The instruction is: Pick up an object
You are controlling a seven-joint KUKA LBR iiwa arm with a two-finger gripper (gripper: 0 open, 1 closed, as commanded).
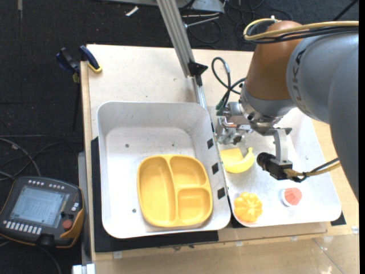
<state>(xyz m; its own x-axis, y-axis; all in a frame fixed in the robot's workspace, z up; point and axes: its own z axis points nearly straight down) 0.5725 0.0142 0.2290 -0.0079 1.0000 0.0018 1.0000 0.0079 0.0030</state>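
In the right bin [317,194] lie three loose things: a yellow banana-shaped piece [239,161] near the bin's left wall, a ridged yellow-orange fruit [248,206] at the front edge, and a small red and white piece [291,196] to the right. My gripper [232,135] hangs low over the back left of that bin, just above and behind the banana-shaped piece. The grey arm with its orange band covers the back of the bin. Nothing shows as held.
The left bin [114,147] holds a yellow divided plate [174,190]. A slanted metal pole [179,33] rises behind the wall between the bins. A black attachment [274,165] hangs off the wrist. A teach pendant [40,207] lies on the floor at left, and a clamp [80,59] grips the bench's far left corner.
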